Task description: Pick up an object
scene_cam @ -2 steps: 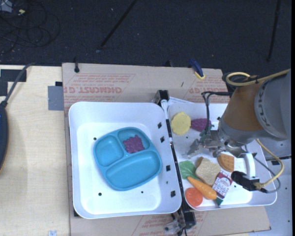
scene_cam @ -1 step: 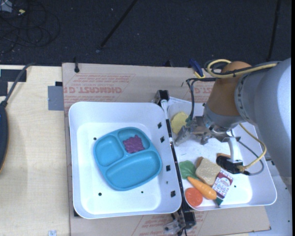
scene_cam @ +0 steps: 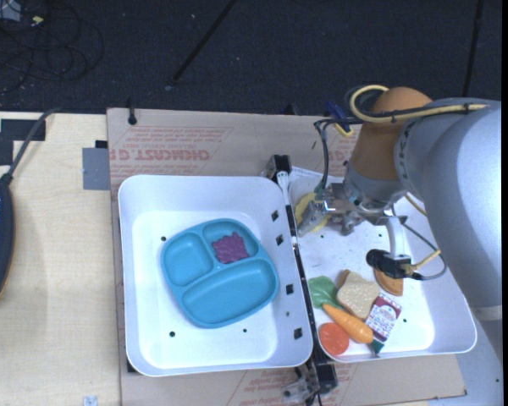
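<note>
Toy food lies in right white bin on plywood bench

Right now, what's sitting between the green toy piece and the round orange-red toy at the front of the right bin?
In the camera view, an orange toy carrot lies slantwise between the green toy piece and the round orange-red toy, its thick end nearest both.

red upside-down print on cardboard sheet, illegible
</note>
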Controlling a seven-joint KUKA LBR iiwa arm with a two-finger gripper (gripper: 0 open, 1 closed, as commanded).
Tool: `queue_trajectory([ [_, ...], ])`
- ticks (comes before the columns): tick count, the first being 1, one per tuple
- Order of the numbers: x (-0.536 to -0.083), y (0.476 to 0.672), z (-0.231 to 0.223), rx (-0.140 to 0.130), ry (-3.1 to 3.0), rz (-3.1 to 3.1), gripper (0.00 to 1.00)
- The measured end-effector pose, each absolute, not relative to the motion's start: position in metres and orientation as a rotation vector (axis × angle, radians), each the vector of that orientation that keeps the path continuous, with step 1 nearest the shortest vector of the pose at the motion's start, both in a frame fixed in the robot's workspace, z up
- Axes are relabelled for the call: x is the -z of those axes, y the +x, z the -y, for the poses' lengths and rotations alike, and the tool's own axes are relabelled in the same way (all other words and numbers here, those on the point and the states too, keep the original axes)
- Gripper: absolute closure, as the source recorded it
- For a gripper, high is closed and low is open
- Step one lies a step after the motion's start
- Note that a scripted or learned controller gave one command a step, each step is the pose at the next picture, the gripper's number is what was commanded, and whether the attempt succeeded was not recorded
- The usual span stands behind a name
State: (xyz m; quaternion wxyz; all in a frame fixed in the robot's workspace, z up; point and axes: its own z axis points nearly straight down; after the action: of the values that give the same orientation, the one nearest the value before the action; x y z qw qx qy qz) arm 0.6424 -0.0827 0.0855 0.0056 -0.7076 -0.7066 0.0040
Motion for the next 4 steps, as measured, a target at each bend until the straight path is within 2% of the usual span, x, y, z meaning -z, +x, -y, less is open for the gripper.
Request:
queue_trajectory([
  [1, -0.087, 0.552, 0.086, -0.004, -2.221, 2.215, 0.0],
  [2, -0.087, 0.619, 0.136, -0.001, -2.222, 2.225, 0.0],
  [3, -0.088, 0.555, 0.138, -0.001, -2.222, 2.217, 0.0],
  [4, -0.087, 0.623, 0.097, 0.002, -2.215, 2.226, 0.0],
])
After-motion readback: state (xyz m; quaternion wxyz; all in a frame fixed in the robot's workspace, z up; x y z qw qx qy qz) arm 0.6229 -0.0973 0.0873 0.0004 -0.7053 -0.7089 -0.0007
